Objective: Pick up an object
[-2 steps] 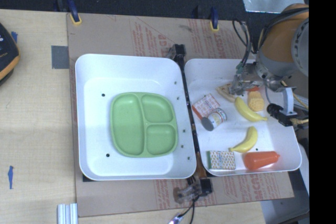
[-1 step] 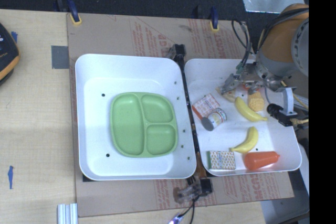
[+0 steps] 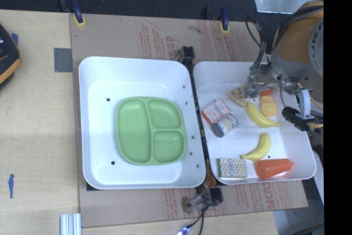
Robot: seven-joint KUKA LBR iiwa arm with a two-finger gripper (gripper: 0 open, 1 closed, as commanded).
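Observation:
The right white bin [image 3: 303,146] holds several items. A tan wedge-shaped piece [image 3: 238,98] lies near its back, with a small yellow-orange block [image 3: 268,106] and a yellow banana [image 3: 260,117] just to the right. A small can with a red-and-white label [image 3: 221,120] lies on its side at the left. A second banana [image 3: 259,148], an orange-red piece [image 3: 273,168] and a small green printed box [image 3: 232,168] lie along the front. My gripper [image 3: 253,87] hangs low at the back of this bin, directly over the wedge's right end.
The left white bin [image 3: 93,118] holds a green divided plate [image 3: 149,130]. A black cable loops beside the arm [image 3: 297,47] at the right. Blue clamps [image 3: 224,18] pin the cardboard sheet at the back edge.

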